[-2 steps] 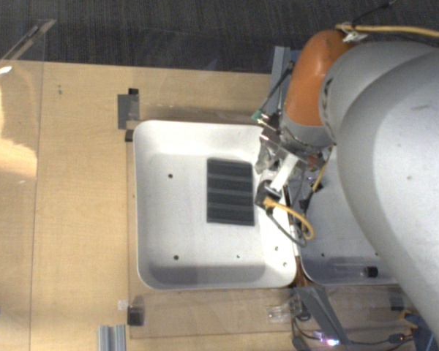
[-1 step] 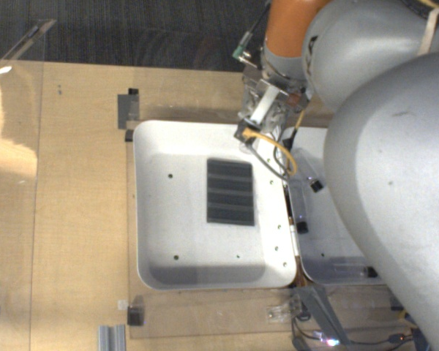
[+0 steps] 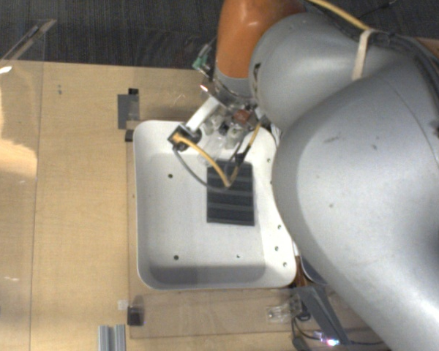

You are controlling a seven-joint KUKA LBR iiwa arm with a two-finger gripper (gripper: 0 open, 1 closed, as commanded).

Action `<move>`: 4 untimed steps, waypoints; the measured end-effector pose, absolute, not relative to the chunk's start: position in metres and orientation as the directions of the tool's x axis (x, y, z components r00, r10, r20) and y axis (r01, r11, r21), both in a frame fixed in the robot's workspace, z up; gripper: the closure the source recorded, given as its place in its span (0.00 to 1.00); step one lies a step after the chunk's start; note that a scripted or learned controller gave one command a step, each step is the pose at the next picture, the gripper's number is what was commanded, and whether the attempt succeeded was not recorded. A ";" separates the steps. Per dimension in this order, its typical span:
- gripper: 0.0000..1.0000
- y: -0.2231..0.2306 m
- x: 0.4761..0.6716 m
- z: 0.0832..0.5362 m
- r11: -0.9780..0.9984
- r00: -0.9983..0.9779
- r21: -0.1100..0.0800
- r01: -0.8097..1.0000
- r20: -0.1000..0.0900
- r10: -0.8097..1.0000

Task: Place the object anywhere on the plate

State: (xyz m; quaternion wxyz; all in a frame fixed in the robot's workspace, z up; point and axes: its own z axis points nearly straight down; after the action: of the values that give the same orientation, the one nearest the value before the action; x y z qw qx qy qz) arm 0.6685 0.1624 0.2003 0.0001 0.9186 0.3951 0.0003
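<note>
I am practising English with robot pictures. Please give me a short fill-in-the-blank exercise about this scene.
1. The bin on the bench is ___ in colour.
2. The band above the arm's wrist is ___.
3. The gripper hangs over the ___.
4. The bench looks made of ___.

Missing words: white; orange; bin; wood

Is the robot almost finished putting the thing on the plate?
Nothing looks done yet. The gripper hangs low over the white bin, with its dark ribbed finger close to the floor. I can't make out any object between the fingers, or a plate. So picking the object up and placing it both seem left to do.
</note>
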 end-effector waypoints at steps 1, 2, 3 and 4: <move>1.00 0.234 0.630 0.288 -0.391 0.390 0.004 0.921 0.004 0.921; 1.00 0.236 0.642 0.097 -0.402 0.402 0.003 0.915 0.005 0.915; 1.00 0.235 0.580 0.091 -0.039 0.039 0.011 0.999 0.006 0.999; 1.00 0.235 0.515 0.156 0.281 -0.281 0.004 0.960 0.002 0.960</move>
State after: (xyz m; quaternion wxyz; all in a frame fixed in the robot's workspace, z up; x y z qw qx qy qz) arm 0.5145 0.2347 0.1560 0.0003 0.5995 0.8004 0.0022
